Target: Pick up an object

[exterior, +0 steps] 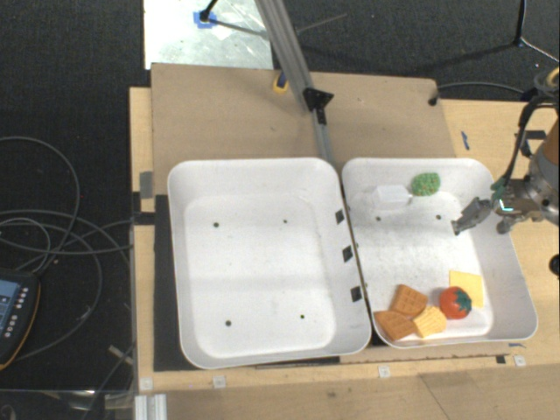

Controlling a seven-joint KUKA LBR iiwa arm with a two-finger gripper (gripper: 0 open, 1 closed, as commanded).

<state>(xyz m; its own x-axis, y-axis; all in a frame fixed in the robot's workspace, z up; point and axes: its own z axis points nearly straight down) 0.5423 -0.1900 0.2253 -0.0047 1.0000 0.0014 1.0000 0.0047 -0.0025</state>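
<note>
Pincer [484,220] spread open, gripping nothing, above right bin [512,269].

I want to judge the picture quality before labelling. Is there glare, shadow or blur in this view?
In the camera view, light is even and soft; the right bin floor looks washed out, so a pale object near the green one is hard to read. A bright patch shines on the floor at the top. The gripper looks slightly blurred. Shadows are faint.

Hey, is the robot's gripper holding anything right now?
No. The gripper is open over the right bin's edge, nothing between its fingers.
</note>
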